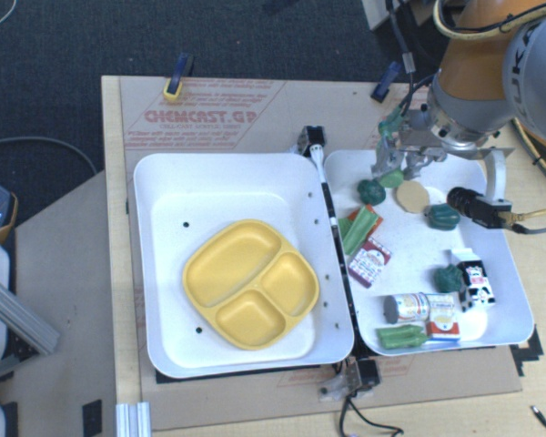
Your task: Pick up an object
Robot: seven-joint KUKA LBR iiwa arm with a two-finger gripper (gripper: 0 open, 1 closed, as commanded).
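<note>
My gripper [393, 171] hangs low over the back of the right bin [519, 289], on the grey arm with the orange band. Just below it lie a dark green round piece [371, 191] and a tan disc [412, 196]. A second green piece [442, 215] rests to the right of the disc. Nothing can be seen held in the gripper.
Further forward in the right bin are a green pod [357, 226], a red packet [368, 264], a small can [417, 307], a green cucumber-like piece [400, 337], a teal lump [449, 278] and a black-and-white toy [476, 283]. The left bin [155, 208] holds a yellow divided plate [250, 283].
</note>
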